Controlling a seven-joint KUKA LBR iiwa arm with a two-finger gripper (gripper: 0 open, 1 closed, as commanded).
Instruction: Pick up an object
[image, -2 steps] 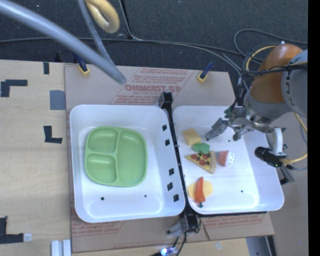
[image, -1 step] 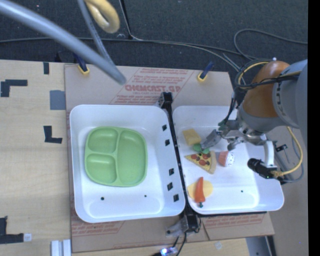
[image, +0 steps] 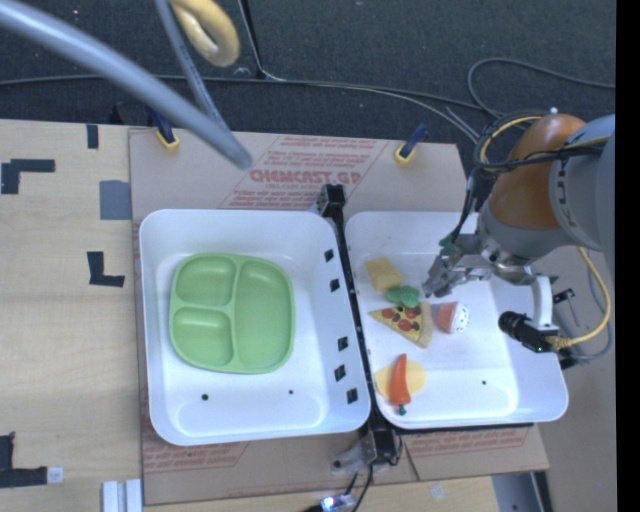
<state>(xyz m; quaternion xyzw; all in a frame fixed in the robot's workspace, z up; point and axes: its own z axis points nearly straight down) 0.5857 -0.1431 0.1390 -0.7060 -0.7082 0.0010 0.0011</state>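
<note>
The hand (image: 440, 280) sits low in the right bin (image: 500, 400), a little right of the frame's centre, hanging from the grey arm (image: 560, 200) that comes in from the right edge. Its dark fingertips blur together at this slant, so I cannot tell whether it is released or clenched, and nothing can be made out between them.

Closest to it is the small red and white piece (image: 452, 317), lying just below and a touch to the right of the fingertips; it may be touching them, but the view does not settle that. The green piece (image: 404, 296) lies just to the left of the hand, with the pizza slice (image: 403, 321) directly under it, its long axis running left to right across the bin floor. Up and left of those is a yellow piece (image: 382, 273), and well below, toward the bin's lower edge, a carrot on a yellow round (image: 400, 380).

The coming move likely turns on that short offset: the red and white piece is nearest, so a slight shift down the frame would centre the hand over it.

Further out, the left bin (image: 160, 400) holds a green divided plate (image: 232, 312), and both bins rest on cardboard on the table (image: 60, 330).
</note>
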